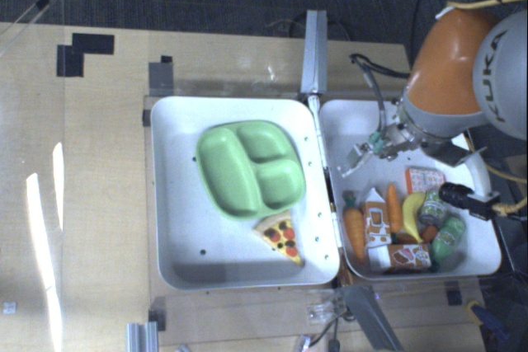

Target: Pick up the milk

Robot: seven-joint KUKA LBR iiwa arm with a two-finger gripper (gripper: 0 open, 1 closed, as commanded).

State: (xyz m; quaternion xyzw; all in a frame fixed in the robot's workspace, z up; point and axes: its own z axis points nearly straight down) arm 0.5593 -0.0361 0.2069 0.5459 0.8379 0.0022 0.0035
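Two bins [165,177]: the left one holds a green divided plate [250,166] and a pizza slice [282,237]; the milk carton [377,237] lies untouched in the right bin's near clutter. Beyond it the gripper [381,141] hovers, its grip unreadable; picking remains undone.

Two white bins sit side by side on the counter [99,177]. The left bin [177,251] holds one green divided plate [249,166] and, at its five o'clock, one pizza slice [281,237]. The right bin [346,124] holds two carrots [354,231], one banana [412,214], one milk carton [377,225], one green bottle [446,239], and other small packages too jumbled to count.
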